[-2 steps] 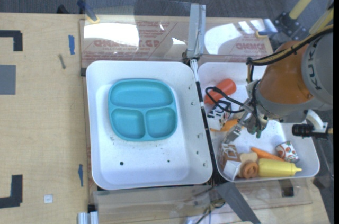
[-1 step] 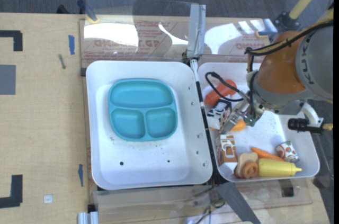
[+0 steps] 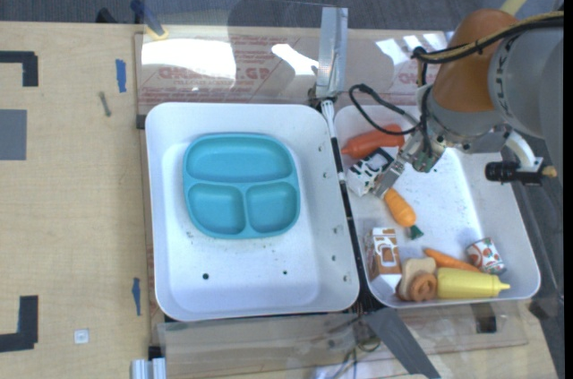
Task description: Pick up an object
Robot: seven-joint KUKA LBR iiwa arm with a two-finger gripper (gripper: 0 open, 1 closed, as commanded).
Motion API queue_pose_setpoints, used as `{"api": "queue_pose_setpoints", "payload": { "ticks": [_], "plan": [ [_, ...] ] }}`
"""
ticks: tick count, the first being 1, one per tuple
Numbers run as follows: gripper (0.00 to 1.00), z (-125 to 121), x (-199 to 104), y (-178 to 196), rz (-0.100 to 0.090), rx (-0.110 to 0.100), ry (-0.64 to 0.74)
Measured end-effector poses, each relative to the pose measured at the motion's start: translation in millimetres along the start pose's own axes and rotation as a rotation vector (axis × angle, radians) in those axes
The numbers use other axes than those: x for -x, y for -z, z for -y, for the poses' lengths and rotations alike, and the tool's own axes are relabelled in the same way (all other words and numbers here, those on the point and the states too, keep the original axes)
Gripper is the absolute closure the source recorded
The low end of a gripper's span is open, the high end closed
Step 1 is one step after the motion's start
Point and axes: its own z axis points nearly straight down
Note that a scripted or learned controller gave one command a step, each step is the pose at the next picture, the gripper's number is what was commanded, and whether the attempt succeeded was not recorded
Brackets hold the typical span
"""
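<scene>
Two shallow white bins are sitting side by side on the pale wooden desk [image 3: 63, 216], the left bin [image 3: 170, 279] carrying a blue divided plate [image 3: 240, 185] and the right bin [image 3: 501, 216] carrying the toy food. The claw [image 3: 391, 176] is hovering low over a small carrot [image 3: 400, 209], beside a black-and-white carton [image 3: 365, 174] and an orange chili [image 3: 373, 140]; whether it is spread or pinching, I cannot tell. I am judging that, with these pieces crowding each other, a descent could be landing between them and nudging the carrot away.

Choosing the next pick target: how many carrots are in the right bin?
2. One small carrot lies mid-bin, just below the gripper. A second carrot lies near the front, above the yellow bottle. More may be hidden under the arm.
</scene>
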Motion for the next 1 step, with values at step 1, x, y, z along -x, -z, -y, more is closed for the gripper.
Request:
{"api": "queue_pose_setpoints", "payload": {
  "ticks": [1],
  "plan": [
    [0.00, 41.7, -47.7, 0.0, 0.033, 0.030, -0.077]
  ]
}}
